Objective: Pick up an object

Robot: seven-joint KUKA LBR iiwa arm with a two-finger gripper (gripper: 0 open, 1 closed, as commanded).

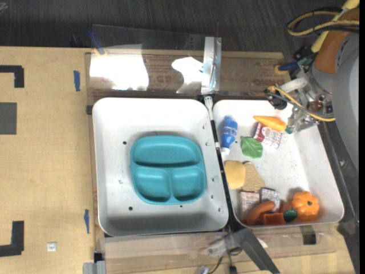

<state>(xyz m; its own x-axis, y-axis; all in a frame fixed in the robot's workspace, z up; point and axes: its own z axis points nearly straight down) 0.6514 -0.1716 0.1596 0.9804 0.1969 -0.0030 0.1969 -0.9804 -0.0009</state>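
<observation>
The right bin (319, 170) holds several toy foods. An orange carrot (269, 121) lies at its back, over a red-and-white carton (267, 136). A blue bottle (228, 131) lies along the left wall, with a green piece (251, 147) beside it. A yellow bun (234, 173) and a tan cracker (253, 178) sit mid-bin. An orange pumpkin (305, 205), a brown sausage (259, 210) and small cartons (259, 197) crowd the front. My gripper (295, 120) hangs over the bin's back right part, just right of the carrot, with nothing seen in it.
The left bin (108, 153) holds a teal divided plate (168, 168). A clear panel and a metal post (211, 64) stand behind the bins. Yellow cables (311, 20) loop off the arm at top right. Wooden bench top spreads to the left.
</observation>
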